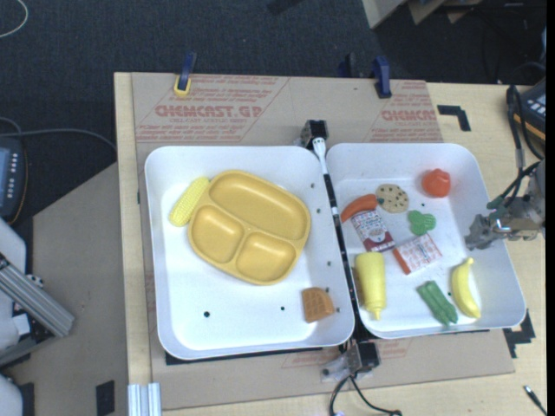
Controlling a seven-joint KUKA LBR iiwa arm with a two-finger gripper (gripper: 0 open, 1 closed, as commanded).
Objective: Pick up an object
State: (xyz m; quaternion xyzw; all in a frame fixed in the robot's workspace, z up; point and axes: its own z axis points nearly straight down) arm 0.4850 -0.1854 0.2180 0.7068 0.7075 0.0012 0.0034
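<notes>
We look down on two shallow white bins set side by side on a cardboard-covered bench (260,102). The left bin (165,258) holds a yellow divided tray (247,225) with three compartments, lying at a slant. A toy corn cob (188,201) lies just beside the tray's upper left edge, and a small brown cracker-like piece (317,304) sits near the bin's lower right corner, apart from the tray.

The right bin (499,306) holds the smaller play-food items. An orange-red tomato-like piece (436,182) sits toward the upper right. A chocolate-chip cookie (392,198) lies near the middle, with a red chili or sausage shape (358,206) to its left and a small green piece (422,223) to its right. Below them we see a small packet with a red label (371,227) and a red-and-white packet (418,253). A yellow squeeze bottle (371,282) lies along the bin's left side. A green pepper-like piece (436,302) and a banana (466,288) lie close together near the lower right corner.

The gripper (496,227) sits at the right bin's right rim, above the banana and apart from every item. We see nothing between its fingers, and we cannot tell how far they are spread.
</notes>
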